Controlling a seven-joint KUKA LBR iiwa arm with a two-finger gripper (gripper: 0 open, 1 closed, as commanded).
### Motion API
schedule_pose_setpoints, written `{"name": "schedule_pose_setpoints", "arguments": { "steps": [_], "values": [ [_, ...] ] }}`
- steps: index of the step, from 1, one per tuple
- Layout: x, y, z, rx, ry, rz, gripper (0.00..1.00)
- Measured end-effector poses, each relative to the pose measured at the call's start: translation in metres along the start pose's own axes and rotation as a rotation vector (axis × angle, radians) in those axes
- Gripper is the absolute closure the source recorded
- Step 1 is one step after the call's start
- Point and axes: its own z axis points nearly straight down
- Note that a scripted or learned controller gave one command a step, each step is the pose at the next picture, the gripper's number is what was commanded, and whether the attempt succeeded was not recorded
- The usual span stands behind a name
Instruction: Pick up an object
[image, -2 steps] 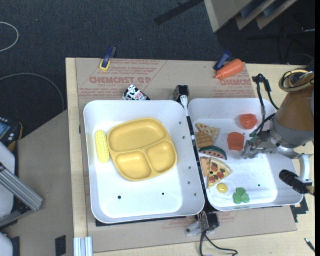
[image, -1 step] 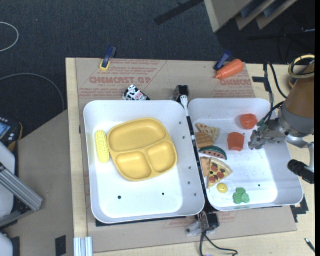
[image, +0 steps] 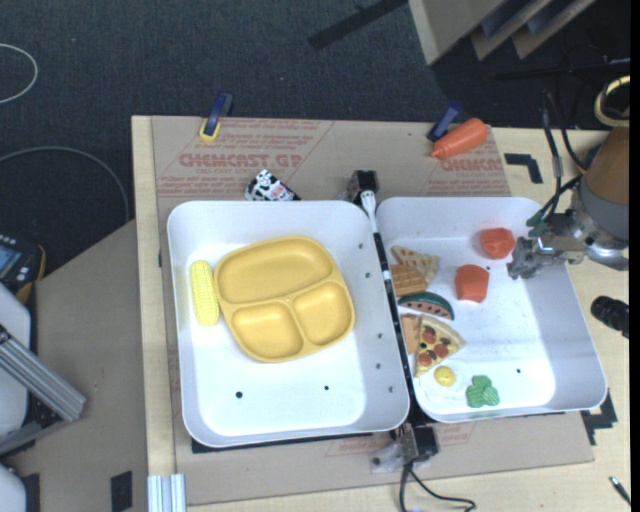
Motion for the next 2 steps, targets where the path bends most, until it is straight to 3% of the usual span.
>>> {"name": "schedule_pose_setpoints", "arguments": {
  "steps": [1,2],
  "values": [
    [0.0,0.002,-0.03,0.002,0.0,0.0,1.0],
    [0.051,0.011,-0.02,0.01,0.005,-0.004,1.0]
  ]
}}
